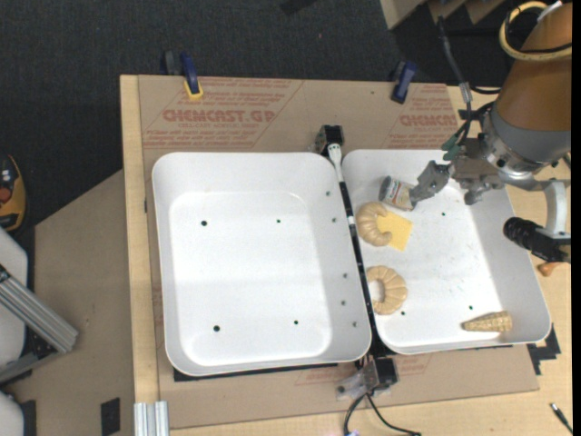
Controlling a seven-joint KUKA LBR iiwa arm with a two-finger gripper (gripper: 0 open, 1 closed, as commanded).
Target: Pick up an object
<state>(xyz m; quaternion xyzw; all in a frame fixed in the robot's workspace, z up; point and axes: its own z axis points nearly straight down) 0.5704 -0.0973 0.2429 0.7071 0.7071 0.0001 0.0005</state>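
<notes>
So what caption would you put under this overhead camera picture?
Robot arm's gripper hovers in the right bin near a small grey object, two pastries and a cone.

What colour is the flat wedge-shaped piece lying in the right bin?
Yellow. The flat wedge-shaped piece shows best in the camera view, touching a tan ring-shaped pastry.

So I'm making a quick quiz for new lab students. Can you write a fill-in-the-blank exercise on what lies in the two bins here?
1. The yellow wedge lies in the ____ bin as the camera sees it.
2. The ring-shaped pastry lies close to the bin's ____ wall.
3. The cone lies near that bin's ____ right corner.
4. The gripper is above the small ____ can.

Missing words: right; left; lower; grey
</notes>
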